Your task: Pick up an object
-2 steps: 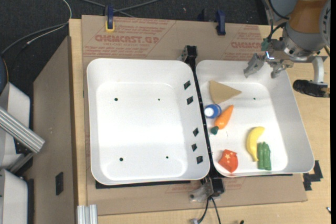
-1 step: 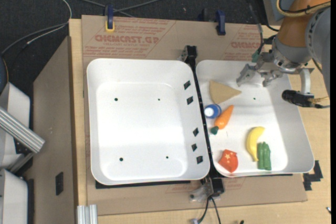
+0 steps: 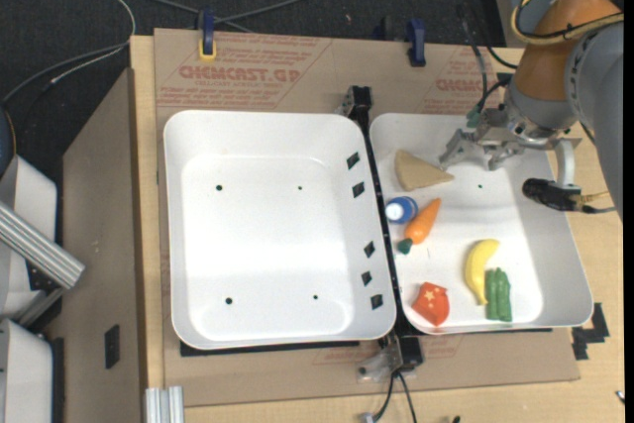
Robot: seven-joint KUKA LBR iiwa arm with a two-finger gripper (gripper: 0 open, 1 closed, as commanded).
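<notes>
i'm reading the right bin from its near rim outward: a red strawberry-shaped toy is sitting at the front, glossy and rounded, beside a yellow banana and a knobbly green piece, the two touching. further in, a smooth tapered carrot is lying against a small blue-and-white cap. beyond them a flat tan wedge is resting just beside the gripper, which is hovering low over the far end; i'm unable to tell its opening, and it is carrying nothing visible. i'm judging the wedge the nearest target, though thin and awkward; descending squarely across its narrow edges is looking wisest. the left bin is lying alongside.
</notes>
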